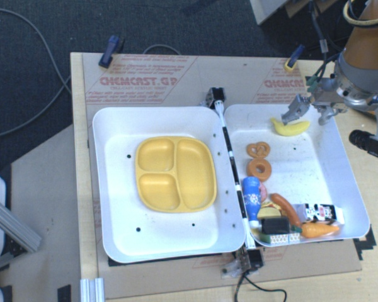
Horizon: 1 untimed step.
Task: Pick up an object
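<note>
My gripper (pixel 310 113) hangs over the far end of the right bin (pixel 340 162), its two grey fingers spread apart and open with nothing between them. A yellow banana (pixel 290 128) lies just below the left finger (pixel 296 109), by the bin's far wall; I cannot tell whether the finger touches it. Nearer the camera lie a brown pretzel (pixel 258 149) and a ring donut (pixel 259 168). At the near end are a blue bottle (pixel 252 195), a red sausage (pixel 285 207), an orange carrot (pixel 318 230), a black-and-white carton (pixel 320 213) and a dark block (pixel 274 226).
The left bin (pixel 113 187) holds a yellow divided plate (pixel 175 173). A black clamp bar (pixel 230 162) runs between the two bins. The arm's orange band (pixel 365 46) rises at the upper right. Blue clips (pixel 109 51) sit on the board's far edge.
</note>
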Motion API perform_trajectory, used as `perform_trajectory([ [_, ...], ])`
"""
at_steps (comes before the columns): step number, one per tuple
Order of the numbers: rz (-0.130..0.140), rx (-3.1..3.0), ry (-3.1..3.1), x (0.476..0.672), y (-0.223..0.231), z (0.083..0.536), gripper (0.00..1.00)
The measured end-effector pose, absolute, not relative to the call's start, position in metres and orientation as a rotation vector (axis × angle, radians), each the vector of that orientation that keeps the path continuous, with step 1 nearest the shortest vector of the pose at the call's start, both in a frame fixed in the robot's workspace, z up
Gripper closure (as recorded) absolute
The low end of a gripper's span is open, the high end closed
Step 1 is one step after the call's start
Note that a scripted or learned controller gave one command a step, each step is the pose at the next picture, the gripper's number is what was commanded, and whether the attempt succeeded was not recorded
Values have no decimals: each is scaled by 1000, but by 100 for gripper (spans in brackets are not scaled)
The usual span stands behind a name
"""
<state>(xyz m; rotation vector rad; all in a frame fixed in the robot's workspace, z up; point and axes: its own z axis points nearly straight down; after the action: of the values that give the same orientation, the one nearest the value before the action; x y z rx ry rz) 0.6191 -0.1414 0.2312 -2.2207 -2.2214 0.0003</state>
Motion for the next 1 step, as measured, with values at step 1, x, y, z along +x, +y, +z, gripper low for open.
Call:
perform_trajectory([
  [1,2,-2218,-2221,648,-109,151,0],
])
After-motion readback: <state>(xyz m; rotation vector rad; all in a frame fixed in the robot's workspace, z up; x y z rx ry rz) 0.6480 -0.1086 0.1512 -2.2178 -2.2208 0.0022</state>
